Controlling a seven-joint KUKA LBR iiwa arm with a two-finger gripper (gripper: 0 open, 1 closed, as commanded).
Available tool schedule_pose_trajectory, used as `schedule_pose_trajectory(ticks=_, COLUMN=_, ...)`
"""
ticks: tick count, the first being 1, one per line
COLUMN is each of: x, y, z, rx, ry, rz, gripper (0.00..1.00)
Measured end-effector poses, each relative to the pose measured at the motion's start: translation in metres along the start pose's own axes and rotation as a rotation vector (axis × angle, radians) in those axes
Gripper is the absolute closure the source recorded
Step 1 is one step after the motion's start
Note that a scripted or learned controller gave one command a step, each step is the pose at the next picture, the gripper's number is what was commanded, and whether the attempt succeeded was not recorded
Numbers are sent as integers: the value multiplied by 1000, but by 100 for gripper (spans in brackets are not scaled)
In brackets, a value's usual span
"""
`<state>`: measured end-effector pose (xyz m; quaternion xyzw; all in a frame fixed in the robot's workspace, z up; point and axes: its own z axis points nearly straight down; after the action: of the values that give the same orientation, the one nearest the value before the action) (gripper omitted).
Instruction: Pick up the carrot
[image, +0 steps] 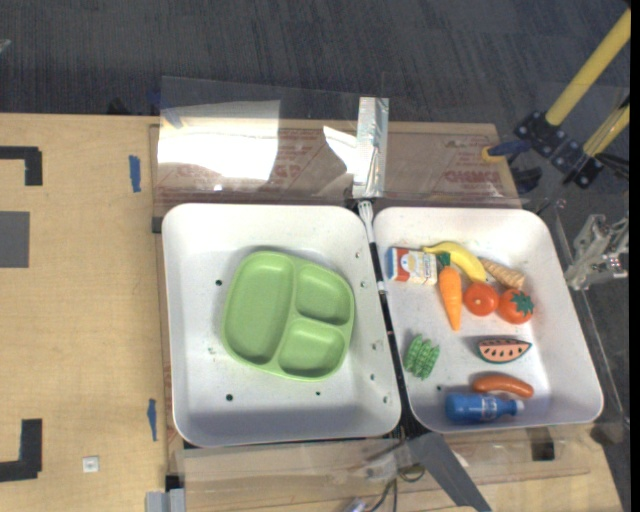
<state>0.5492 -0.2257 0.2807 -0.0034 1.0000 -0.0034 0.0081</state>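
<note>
Carrot (451, 296) is in the right bin (560, 240), lying tip-down just left of the tomato (481, 299) and touching it. Banana (458, 258) sits up-left of the tomato, watermelon slice (503, 350) just below it. Gripper state: can't tell.

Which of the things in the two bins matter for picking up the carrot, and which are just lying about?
For the job:
carrot, in the right bin

Lying about:
banana
milk carton
two tomatoes
watermelon slice
sausage
blue bottle
green ridged piece
green divided plate, in the left bin
</note>
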Motion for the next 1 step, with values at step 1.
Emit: schedule_pose_trajectory(ticks=1, x=1, y=2, z=5, rx=-5, ry=9, rz=-2, gripper=0)
